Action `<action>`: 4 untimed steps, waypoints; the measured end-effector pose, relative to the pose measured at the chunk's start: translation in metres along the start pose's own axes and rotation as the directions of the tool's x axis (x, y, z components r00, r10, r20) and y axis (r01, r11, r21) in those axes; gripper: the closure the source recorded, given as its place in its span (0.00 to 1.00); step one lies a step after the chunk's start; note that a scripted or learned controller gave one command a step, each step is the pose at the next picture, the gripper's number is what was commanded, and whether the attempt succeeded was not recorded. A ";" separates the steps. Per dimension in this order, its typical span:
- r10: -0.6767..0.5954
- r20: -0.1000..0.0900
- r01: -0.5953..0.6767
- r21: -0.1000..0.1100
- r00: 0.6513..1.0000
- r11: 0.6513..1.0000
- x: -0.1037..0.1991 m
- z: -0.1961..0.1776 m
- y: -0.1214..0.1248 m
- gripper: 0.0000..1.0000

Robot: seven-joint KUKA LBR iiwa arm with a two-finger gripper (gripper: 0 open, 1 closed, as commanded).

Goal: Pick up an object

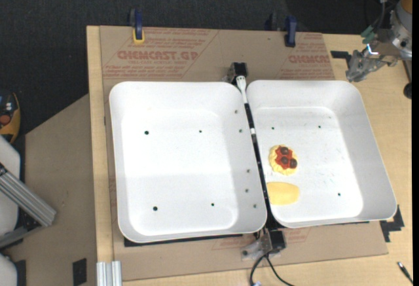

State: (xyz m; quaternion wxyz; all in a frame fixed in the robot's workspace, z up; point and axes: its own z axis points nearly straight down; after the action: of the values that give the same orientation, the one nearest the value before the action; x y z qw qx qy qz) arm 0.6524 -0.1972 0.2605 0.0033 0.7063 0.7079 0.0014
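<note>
Two small objects lie in the right bin (353, 114), near its left wall. One is a round yellow piece topped with red and dark blobs (283, 158). Just below it, toward the front, rests a plain pale yellow oval piece (283, 193). My gripper (360, 66) hangs at the far right, beyond the right bin's back right corner, well away from both objects and above the bench. Nothing is visibly held in it.
The left bin (131, 167) sits beside the right one, and a black divider strip (249, 127) runs between them. Both rest on a brown board (196, 49) held by blue clamps (137, 23) at the back. Cables lie at the front edge (262, 258).
</note>
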 end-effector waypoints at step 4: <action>-0.010 -0.007 0.010 0.017 1.000 1.000 0.304 -0.084 -0.023 1.00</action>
State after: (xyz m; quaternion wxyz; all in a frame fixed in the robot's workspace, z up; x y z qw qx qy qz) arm 0.6284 0.1073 0.3440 -0.0048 0.7028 0.7114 -0.0023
